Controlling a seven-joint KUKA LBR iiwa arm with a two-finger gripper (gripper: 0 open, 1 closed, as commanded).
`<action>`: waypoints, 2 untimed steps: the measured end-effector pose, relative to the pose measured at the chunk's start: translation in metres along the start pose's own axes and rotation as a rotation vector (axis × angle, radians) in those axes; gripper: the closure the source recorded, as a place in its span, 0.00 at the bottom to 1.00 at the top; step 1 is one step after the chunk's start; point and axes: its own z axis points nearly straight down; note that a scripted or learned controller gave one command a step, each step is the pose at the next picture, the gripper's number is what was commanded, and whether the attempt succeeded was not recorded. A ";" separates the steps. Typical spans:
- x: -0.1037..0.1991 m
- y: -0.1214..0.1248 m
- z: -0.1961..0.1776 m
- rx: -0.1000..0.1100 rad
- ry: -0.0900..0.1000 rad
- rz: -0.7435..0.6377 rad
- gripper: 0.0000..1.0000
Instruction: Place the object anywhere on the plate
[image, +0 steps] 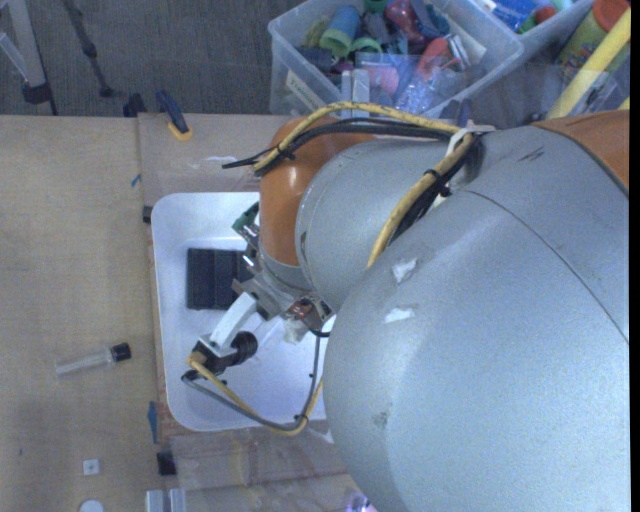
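Near the left wall of the white bin, a black block lies flat, its top ribbed in rows; it is the likeliest object for the task, being the one loose thing seen in the bin. It looks light and fairly stiff, perhaps foam or rubber, so it should not slip much, though a low, flat piece gives little height to catch. The narrow width, taken across the two long sides, seems the best hold. The gripper sits just right of the block, low over the bin floor, tucked under the wrist; whether it is open or closed I cannot tell, and nothing is seen held in it. The arm covers the whole right side, so what lies beneath it cannot be judged. Outside the bin, a small clear tube with a dark cap rests on the table, well apart. A blue clamp sits beyond the bin, and a clear tote of coloured toys stands behind. None of these crowds the block; the bin wall beside it is the nearest obstacle.
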 end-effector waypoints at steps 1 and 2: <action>0.019 0.016 -0.004 -0.001 0.001 -0.202 1.00; 0.046 0.039 0.022 -0.002 0.001 -0.701 1.00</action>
